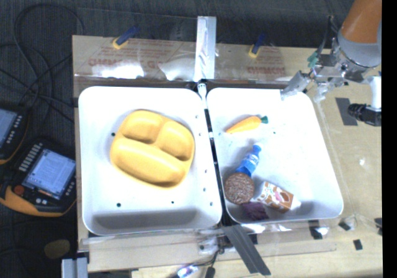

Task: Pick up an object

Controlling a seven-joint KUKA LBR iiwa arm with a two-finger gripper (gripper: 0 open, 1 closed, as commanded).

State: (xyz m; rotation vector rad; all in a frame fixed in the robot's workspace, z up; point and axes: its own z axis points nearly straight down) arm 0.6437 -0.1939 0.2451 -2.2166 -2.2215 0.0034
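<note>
Camera view shows the two-finger gripper (296, 87) over the far right corner of the right white bin (322, 146), and whether it is open or closed cannot be told. Below it lie an orange carrot (243, 124), a small blue bottle (250, 162), a round brown patty (239, 188) and a small orange carton (275, 197). A large yellow bread loaf (152, 146) fills the middle of the left white bin (93, 165).

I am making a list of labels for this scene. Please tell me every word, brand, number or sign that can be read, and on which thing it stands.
No text can be read with certainty.
Small carton: printed pictures, any words too blurred.
Blue bottle: label too small to read.
Clear back panel: faint reddish print, unreadable.
Handheld screen: lit, content too blurred.
</note>
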